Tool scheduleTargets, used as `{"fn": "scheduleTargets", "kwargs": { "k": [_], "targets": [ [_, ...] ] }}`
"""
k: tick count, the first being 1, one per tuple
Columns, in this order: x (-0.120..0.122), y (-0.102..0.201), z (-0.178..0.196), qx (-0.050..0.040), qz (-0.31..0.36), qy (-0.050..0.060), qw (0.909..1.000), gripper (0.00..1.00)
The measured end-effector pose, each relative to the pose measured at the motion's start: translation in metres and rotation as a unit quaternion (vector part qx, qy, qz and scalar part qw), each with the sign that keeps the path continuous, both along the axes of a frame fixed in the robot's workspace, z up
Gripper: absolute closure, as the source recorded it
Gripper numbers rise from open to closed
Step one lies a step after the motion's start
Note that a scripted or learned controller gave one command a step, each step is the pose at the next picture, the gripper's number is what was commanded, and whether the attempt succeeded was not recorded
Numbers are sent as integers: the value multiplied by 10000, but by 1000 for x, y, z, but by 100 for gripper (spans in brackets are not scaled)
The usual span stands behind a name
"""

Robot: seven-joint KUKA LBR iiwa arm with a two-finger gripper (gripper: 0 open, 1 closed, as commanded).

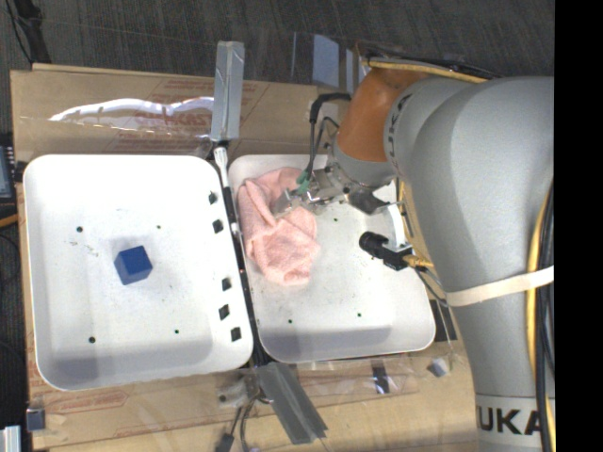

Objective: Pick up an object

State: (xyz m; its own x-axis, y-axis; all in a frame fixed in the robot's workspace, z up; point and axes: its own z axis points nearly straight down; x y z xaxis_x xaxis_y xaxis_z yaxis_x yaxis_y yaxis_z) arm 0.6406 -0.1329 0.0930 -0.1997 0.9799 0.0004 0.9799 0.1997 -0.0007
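Right now the hand meets the pink cloth near the right bin's back edge; its state unclear

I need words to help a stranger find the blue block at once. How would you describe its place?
Look at the two white bins side by side and take the left bin. The blue block lies on its floor, a little left of the middle. It is small, cube-shaped and solid blue, unlike the soft pink cloth in the right bin.
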Motion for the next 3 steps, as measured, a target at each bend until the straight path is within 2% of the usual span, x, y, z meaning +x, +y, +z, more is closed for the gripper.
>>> {"fn": "scheduleTargets", "kwargs": {
  "k": [1,2,3],
  "targets": [
    [1,2,10,5,46,7,10000,100],
    [16,50,139,1,718,-4,9974,100],
    [16,50,139,2,718,0,9974,0]
  ]
}}
